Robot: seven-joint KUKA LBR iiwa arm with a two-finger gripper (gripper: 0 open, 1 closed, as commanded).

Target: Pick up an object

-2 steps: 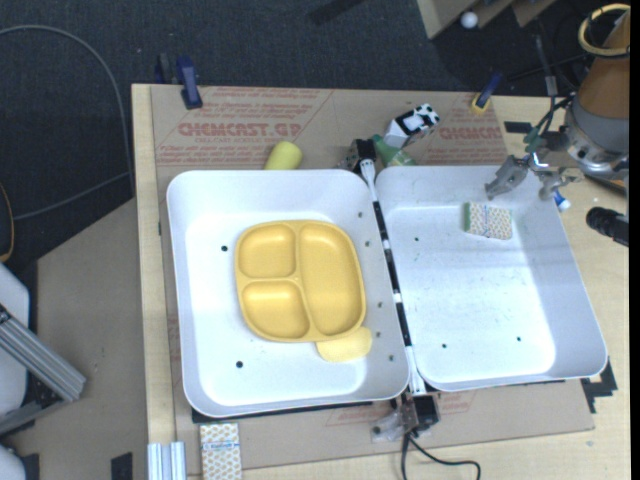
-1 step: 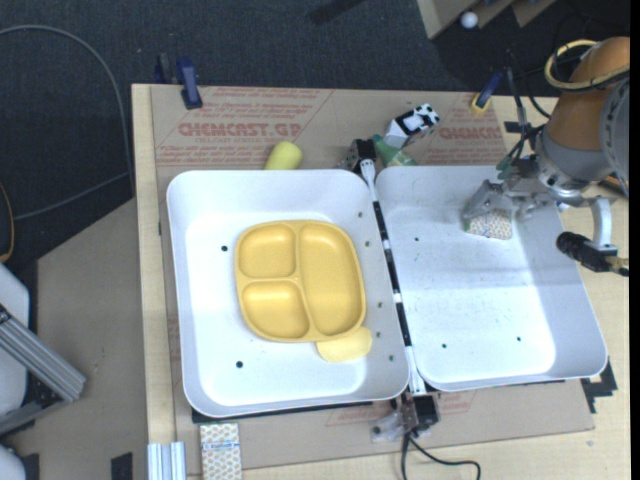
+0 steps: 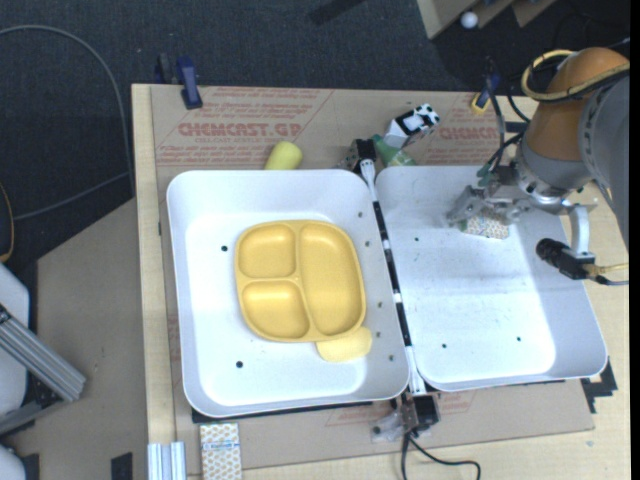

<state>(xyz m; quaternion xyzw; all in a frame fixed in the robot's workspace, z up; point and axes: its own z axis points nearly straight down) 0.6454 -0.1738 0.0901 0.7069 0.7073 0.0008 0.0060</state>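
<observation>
Overhead, then, line by line:

Bench: flat brown board, matte, printed with reddish lettering along its far strip; two shallow white bins sit on it side by side.

Left bin: smooth white plastic, rounded corners, low walls, a few small dark dots on its floor.

Yellow tray: glossy moulded plastic, rounded square, split into three compartments; it lies flat in the middle of the left bin.

Yellow piece: pale, smooth, rounded; it peeks out from under the tray's near right corner, touching it.

Right bin: same white plastic, floor lightly speckled and scuffed.

Speckled object: small, flattish, roughly rectangular, with a pale mottled surface; it lies on the floor of the right bin near its far edge, right under the gripper.

Gripper: grey metal, angular, low over the speckled object at the far side of the right bin; whether its grasp is released or clenched I cannot tell, nor whether it touches the object.

Arm: grey rounded casing with an orange band, entering from the right.

Yellow cylinder: smooth, stubby, on the board just beyond the left bin.

Blue clamp: at the board's far left edge.
</observation>
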